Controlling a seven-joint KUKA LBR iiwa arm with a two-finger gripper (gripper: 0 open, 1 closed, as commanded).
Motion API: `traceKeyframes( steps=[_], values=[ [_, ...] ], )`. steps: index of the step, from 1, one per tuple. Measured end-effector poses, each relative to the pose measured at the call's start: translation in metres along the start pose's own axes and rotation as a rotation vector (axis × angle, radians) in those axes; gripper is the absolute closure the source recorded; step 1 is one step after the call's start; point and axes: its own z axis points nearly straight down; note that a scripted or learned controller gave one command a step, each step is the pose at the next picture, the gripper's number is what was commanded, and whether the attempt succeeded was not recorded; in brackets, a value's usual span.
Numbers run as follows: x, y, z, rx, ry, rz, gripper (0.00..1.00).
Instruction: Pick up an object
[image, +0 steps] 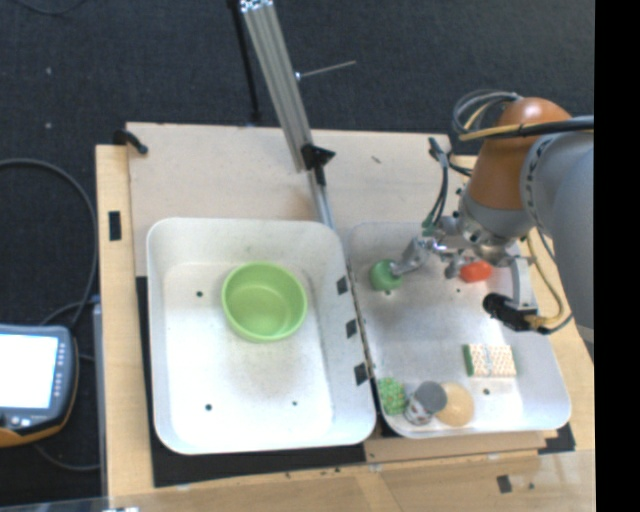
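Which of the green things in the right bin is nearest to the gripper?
The green ball beside the gripper. The other, a bumpy green piece, lies in the bin's near corner.

My two shallow white bins sit side by side. The left bin (180, 400) holds a round green plastic bowl (264, 300) near its middle. In the right bin (540, 400), a small green ball (384, 275) lies at the far left, a checkered block (490, 360) toward the right, and a green, grey and tan cluster (428, 400) along the near edge.

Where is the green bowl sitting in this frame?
The green bowl sits upright in the left bin, a little above its middle, apart from the walls. The small objects and the tool are in the right bin.
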Motion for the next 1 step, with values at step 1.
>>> traceKeyframes(
  steps=[1],
  values=[
    [-0.0014, 0.0014, -0.0142, -0.007, -0.001, 0.001, 1.0]
  ],
)
